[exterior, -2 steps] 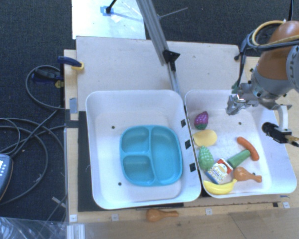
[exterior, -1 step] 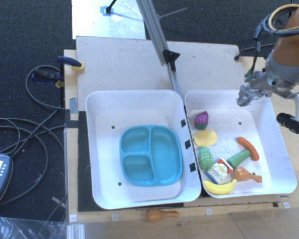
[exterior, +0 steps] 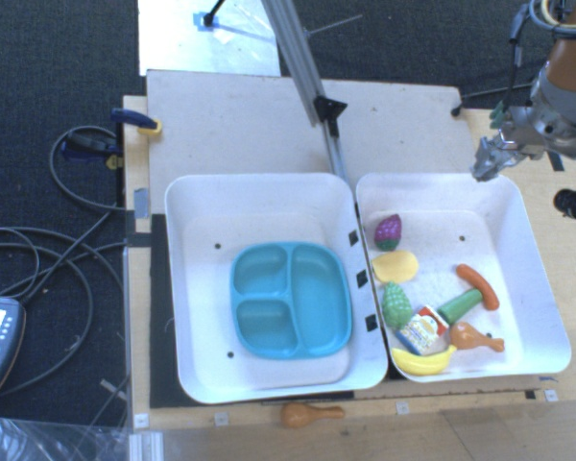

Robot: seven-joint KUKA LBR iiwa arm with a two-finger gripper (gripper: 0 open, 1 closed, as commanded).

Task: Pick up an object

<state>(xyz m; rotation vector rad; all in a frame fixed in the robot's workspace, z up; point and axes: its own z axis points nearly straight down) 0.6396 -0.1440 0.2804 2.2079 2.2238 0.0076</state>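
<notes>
Gripper (exterior: 487, 164) position: upper right of frame, over the far rim of the right bin (exterior: 528, 221); finger state cannot be told at this size. Toys cluster lower left of it — grape (exterior: 389, 229) nearest, then lemon (exterior: 395, 266) and sausage (exterior: 478, 287), whose long axis runs diagonally. Judged requirement: travel down-frame and leftward before descent.

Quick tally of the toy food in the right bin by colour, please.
Purple: 1
Yellow: 2
Green: 2
Orange: 1, sausage
Brown: 1, drumstick
Multicolour: 1, carton
Total: 8
</notes>
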